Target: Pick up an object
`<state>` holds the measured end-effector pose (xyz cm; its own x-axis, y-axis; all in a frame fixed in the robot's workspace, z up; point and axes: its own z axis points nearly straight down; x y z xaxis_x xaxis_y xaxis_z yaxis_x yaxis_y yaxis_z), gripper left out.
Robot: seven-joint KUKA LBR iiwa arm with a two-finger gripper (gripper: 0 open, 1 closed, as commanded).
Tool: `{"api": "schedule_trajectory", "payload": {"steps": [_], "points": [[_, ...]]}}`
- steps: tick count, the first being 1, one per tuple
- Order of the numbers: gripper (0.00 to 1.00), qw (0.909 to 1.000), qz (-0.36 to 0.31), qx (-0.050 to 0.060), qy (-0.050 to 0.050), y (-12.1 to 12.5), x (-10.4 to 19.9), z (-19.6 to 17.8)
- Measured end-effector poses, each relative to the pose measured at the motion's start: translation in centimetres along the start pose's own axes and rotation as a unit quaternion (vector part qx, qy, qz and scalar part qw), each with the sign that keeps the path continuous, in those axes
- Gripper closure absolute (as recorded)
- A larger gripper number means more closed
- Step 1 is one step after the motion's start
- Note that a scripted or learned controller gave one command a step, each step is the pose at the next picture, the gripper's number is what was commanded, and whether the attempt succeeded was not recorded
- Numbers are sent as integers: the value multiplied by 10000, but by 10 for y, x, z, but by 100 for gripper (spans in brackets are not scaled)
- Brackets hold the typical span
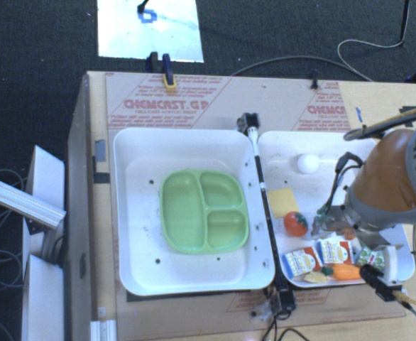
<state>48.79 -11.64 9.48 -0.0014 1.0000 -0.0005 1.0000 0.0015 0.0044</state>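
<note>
Gripper [326,222] sits low in right bin [378,146], just beside tomato [295,224] & above food packets [314,256]; can't tell its state. Yellow cheese slice [282,202] lies near tomato, white ball [307,163] further back, carrot [345,271] at front. Left bin [133,190] holds green divided tray [204,212].

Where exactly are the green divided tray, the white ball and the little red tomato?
green divided tray [205,212], camera view, on the ridge between its compartments.
white ball [307,163], camera view, on the middle of the ball.
red tomato [295,224], camera view, on its rounded top.
</note>
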Motion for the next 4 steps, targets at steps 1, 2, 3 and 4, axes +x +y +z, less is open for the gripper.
{"api": "schedule_trajectory", "payload": {"steps": [1,2,3,4], "points": [[100,10000,-3,3,-3,0,-12,-95],[0,10000,-3,6,-1,0,-12,-94],[0,10000,4,11,-3,-1,-34,10],[0,10000,-12,5,-2,99,-42,10]]}}
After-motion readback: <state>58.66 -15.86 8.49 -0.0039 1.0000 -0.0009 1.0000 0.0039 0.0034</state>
